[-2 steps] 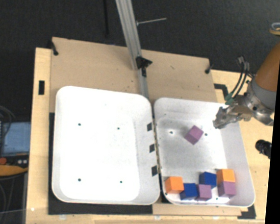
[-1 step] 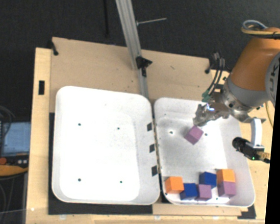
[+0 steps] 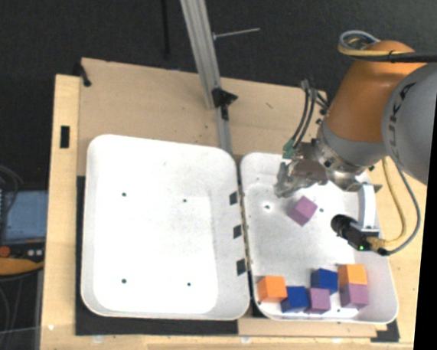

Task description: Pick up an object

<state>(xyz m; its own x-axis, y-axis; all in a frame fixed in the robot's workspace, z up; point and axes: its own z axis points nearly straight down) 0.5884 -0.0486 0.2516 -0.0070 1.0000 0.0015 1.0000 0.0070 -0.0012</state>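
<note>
Gripper [image 3: 289, 180] beside purple cube [image 3: 303, 211], cube tilted cornerwise

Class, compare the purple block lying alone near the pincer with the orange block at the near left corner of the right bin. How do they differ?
The purple block is purple; the orange block is orange. The purple block lies alone, turned cornerwise; the orange block sits squarer, beside a blue block. Both are small cubes in the right bin.

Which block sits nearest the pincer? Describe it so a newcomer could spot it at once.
Start at the right-hand white bin, under the grey and orange arm. In its upper half, just below the pincer, a purple block lies by itself, turned at an angle. The other blocks, orange, blue and purple, crowd the bin's bottom edge; this one stands apart.
</note>
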